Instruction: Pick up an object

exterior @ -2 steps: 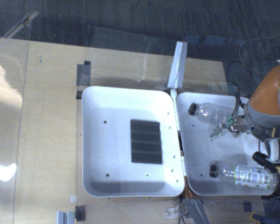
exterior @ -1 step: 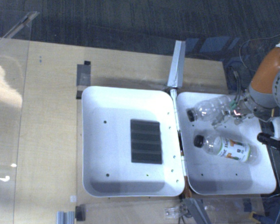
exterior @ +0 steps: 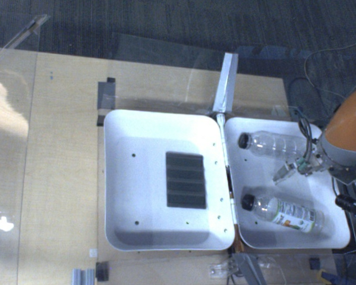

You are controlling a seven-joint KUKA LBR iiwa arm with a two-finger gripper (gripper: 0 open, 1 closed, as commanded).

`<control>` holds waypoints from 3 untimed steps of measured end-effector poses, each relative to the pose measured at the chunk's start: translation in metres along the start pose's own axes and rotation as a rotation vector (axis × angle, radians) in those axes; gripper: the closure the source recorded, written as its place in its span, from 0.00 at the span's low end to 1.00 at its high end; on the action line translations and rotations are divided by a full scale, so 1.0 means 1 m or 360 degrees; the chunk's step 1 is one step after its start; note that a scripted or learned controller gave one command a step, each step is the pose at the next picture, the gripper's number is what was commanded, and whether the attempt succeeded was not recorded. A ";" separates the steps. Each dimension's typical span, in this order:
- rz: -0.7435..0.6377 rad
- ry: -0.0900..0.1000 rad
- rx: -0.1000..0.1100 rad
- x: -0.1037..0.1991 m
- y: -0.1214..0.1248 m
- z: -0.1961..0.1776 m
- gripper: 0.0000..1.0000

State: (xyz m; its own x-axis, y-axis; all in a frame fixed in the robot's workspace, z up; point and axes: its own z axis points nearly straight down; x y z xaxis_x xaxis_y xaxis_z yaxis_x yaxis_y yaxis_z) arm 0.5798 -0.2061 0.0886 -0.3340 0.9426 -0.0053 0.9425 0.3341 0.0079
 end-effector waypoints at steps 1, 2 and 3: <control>0.0223 0.0046 0.0115 -0.012 0.054 0.004 0.00; -0.0202 -0.0001 -0.0001 0.009 0.002 0.000 0.00; -0.0612 -0.0007 -0.0007 0.023 -0.065 -0.002 0.00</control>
